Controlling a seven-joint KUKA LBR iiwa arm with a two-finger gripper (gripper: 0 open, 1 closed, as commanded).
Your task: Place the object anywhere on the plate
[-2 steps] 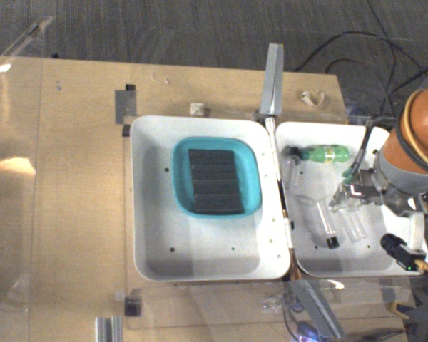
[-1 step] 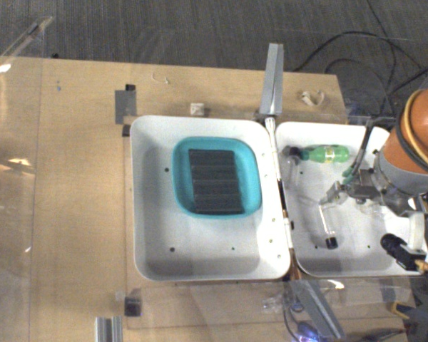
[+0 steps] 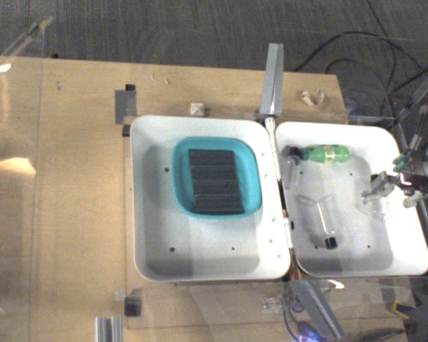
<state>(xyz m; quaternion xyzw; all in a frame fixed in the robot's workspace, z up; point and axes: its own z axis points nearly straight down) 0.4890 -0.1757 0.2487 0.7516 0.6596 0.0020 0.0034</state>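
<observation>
A wooden desk (image 3: 64, 212) is carrying two shallow white bins side by side, seen from above at a slant.

The left bin (image 3: 157, 255) is holding a teal plate (image 3: 251, 177) with rounded corners, sitting toward the upper middle of the bin. A dark, ribbed rectangular block (image 3: 215, 182) is lying on the middle of the plate.

The right bin (image 3: 357, 258) is holding the loose objects. A green bottle (image 3: 325, 154) is lying on its side near the top of this bin, its dark cap pointing left toward the divider between the bins. Below it, near the middle of the bin, a clear tube (image 3: 323, 219) with a small dark end is lying lengthwise, the dark end pointing toward the near wall. Both are well apart from the plate, across the divider.

The arm is reaching in from the right edge, and its end effector (image 3: 386, 189) is hanging over the right side of the right bin, with metal and teal parts showing. A faint clear shape is sitting just beside it, too blurred to name. Whether the end effector is spread or pressed together cannot be told at this size.

A grey metal bar (image 3: 273, 80) is standing behind the seam between the bins, and black cables (image 3: 357, 45) are trailing across the dark floor at the upper right.
</observation>
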